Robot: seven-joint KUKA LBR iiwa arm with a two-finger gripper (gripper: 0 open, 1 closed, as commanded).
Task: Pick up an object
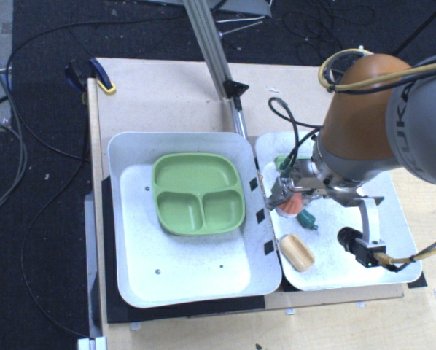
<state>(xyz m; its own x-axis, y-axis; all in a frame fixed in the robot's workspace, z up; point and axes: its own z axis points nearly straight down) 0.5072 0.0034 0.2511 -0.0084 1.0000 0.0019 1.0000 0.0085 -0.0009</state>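
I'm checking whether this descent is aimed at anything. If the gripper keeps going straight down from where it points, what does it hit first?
Most likely the orange-red object lying right under the gripper in the right bin, beside a teal piece. The slanted view leaves depth uncertain; the tan block sits off the line.

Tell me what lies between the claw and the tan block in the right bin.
Nothing visible blocks it. The claw hangs over an orange object and a teal piece; the tan block lies apart, nearer the front of the right bin.

Arm over the right bin

The gripper (285,195) hangs low beside an orange-red object (292,205); a green divided plate (199,193) lies in the left bin (130,268).
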